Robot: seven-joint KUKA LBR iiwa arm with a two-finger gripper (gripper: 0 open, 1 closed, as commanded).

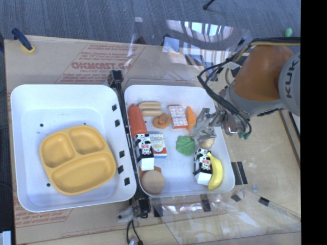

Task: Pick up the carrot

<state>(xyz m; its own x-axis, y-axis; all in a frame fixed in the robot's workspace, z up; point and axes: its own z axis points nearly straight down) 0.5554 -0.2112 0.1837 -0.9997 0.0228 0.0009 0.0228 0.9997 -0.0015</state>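
Here, the carrot [190,118] lies near the right bin's [176,189] far edge, long axis running far-to-near | gripper [203,132] hovers just beside its near-right end | grip on anything: cannot tell | one arm [260,80], from the right.

Arm [265,80]: grey casing, broad orange band above the wrist; part of dark lettering is seen at its 3 o'clock edge. Black cables [217,73] are looped at 9 o'clock. Gripper [204,129]: bare metallic, silver-grey.
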